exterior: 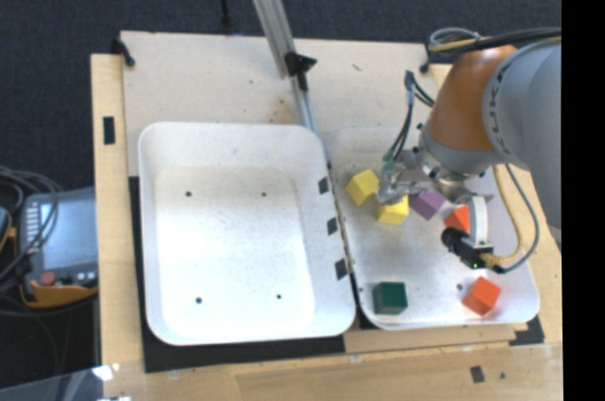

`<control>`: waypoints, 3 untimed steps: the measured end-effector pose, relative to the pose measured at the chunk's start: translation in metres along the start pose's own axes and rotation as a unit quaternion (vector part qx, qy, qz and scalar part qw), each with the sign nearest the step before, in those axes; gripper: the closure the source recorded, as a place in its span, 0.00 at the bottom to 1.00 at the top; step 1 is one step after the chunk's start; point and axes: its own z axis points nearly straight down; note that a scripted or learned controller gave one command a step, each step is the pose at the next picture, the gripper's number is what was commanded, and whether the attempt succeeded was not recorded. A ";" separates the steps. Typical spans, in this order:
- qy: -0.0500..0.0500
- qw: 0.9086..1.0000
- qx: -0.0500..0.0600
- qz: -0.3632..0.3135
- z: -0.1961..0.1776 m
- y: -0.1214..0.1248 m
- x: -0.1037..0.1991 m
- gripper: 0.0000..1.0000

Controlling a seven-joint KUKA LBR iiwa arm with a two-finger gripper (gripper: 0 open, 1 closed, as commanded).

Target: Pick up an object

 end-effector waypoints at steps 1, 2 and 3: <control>0.003 1.000 0.013 -0.006 -0.045 0.002 0.004 1.00; 0.003 1.000 0.013 -0.007 -0.077 0.004 0.003 1.00; 0.004 1.000 0.016 -0.008 -0.083 -0.020 0.057 1.00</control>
